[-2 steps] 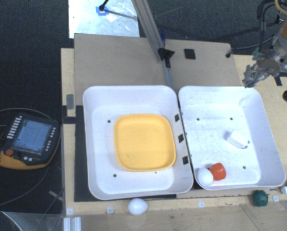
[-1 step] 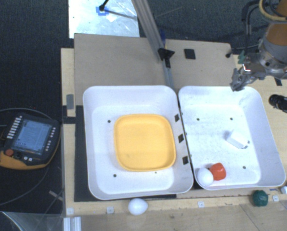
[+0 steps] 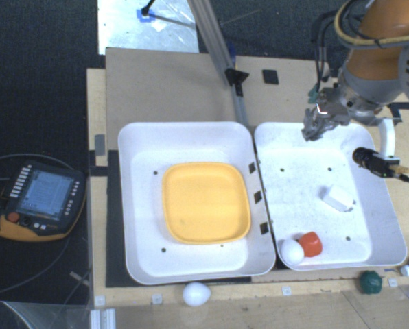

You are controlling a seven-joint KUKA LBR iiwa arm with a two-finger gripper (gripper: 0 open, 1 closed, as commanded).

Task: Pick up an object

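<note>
Tool [image 3: 316,125] hangs over the right bin's [image 3: 369,256] far edge; cannot tell its finger state.

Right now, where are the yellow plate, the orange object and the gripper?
yellow plate [image 3: 206,202]: camera view, flat centre.
orange object [image 3: 311,245]: camera view, its top face.
gripper [image 3: 316,129]: camera view, between its fingertips.
</note>
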